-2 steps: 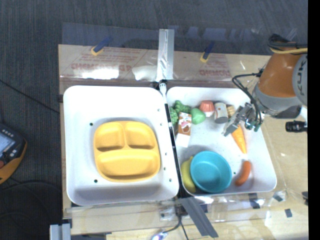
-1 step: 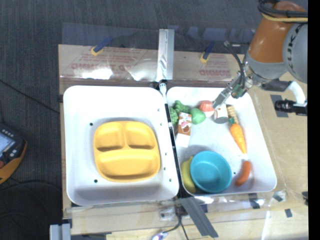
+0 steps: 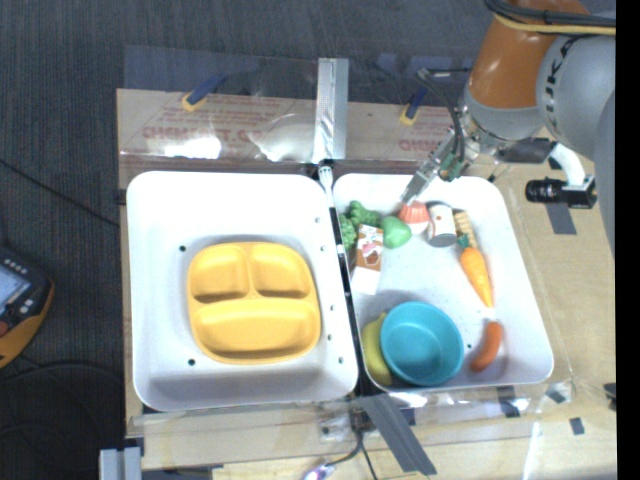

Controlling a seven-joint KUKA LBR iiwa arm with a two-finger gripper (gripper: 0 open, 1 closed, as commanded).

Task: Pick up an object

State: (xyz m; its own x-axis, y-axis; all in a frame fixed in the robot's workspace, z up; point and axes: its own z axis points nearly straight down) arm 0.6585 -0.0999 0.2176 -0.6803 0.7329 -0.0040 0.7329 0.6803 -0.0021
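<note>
Right bin point(image 3: 520, 268) crowded: carrot point(image 3: 477, 271), blue bowl point(image 3: 422, 342), sausage point(image 3: 487, 346); pincer point(image 3: 418, 190) state unclear.

This looks like a robotics lab or test cell, not a home or shop. Two shallow white bins point(image 3: 140, 298) sit side by side on a bench, fixed on a brown cardboard sheet point(image 3: 160, 118) held down with clamps point(image 3: 205, 90) at the far edge. A grey and orange industrial arm point(image 3: 530, 58) reaches in from the right. The floor is dark office-style carpet point(image 3: 60, 68), with loose cables and what may be a handheld control pendant point(image 3: 20, 303) at the left. The bin contents are toy food and plastic dishes point(image 3: 253, 300), props rather than real kitchenware.
</note>
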